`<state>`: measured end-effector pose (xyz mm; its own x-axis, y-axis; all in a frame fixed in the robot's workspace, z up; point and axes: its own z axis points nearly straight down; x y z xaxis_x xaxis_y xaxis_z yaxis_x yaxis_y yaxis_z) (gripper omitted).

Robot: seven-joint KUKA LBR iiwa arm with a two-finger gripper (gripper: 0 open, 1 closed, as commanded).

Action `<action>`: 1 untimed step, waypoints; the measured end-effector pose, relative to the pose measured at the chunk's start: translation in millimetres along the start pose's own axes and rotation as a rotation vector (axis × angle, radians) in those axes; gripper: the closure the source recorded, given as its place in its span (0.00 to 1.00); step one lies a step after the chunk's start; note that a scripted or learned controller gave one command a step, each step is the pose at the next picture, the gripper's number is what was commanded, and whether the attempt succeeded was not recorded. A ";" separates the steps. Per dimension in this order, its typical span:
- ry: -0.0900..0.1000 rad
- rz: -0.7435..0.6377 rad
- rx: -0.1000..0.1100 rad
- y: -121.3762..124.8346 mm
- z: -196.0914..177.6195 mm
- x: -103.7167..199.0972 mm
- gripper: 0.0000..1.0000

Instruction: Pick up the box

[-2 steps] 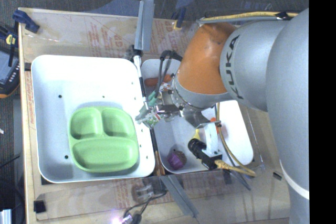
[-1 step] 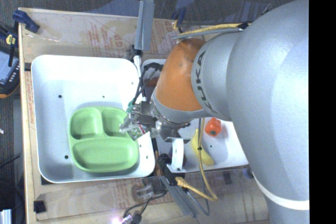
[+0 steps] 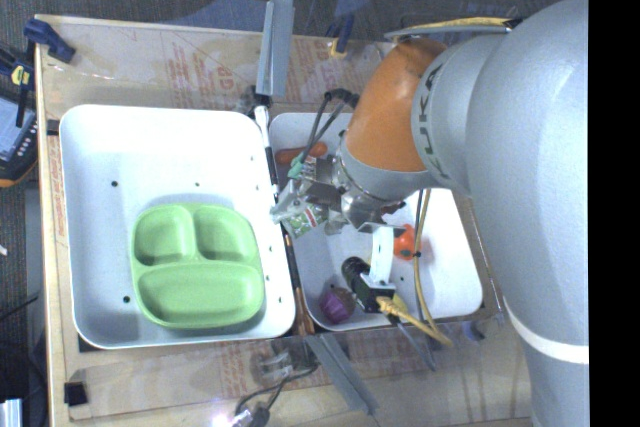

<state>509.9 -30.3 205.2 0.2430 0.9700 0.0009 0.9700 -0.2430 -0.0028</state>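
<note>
Two white bins point(image 3: 80, 215); one green tray point(image 3: 197, 265), one box point(image 3: 300, 215).

Fixed overhead camera, slanted down on bins point(image 3: 80, 215).

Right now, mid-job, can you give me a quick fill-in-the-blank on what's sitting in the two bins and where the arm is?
1. The green tray has ____ compartments.
2. The green tray lies in the ____ bin.
3. The purple thing lies near the ____ edge of the right bin.
4. The band above the arm's wrist is ____.

Missing words: three; left; bottom; orange
</note>
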 end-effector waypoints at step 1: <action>-0.002 0.130 0.006 -42.4 15.2 27.0 1.00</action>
<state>475.4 6.3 190.2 0.3666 0.9304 -0.0020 0.9304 -0.3666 -0.0084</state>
